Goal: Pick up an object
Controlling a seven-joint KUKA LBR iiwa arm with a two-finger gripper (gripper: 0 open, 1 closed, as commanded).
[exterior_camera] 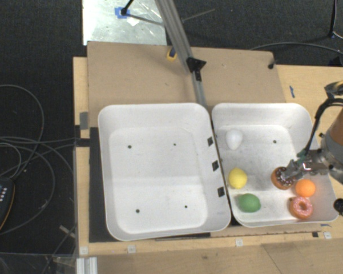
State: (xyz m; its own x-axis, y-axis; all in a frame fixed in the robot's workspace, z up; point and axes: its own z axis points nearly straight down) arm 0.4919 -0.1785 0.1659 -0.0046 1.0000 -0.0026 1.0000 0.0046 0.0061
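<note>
The right bin [262, 114] holds several small items. A white lump [233, 138] lies near its back left, with a yellow ball [237, 178] and a green ball [249, 202] in front of it. To the right are a brown donut [280, 179], an orange ball [305, 188] and a pink donut [301, 208]. My gripper [293, 169] reaches in from the right and sits low over the brown donut's right edge, just above the orange ball. Whether it touches the donut cannot be told.
The left bin [154, 116] lies beside the right one, joined by black clips [215, 165]. A grey pole [180, 36] slants over the cardboard behind the bins. Cables lie on the dark floor at left.
</note>
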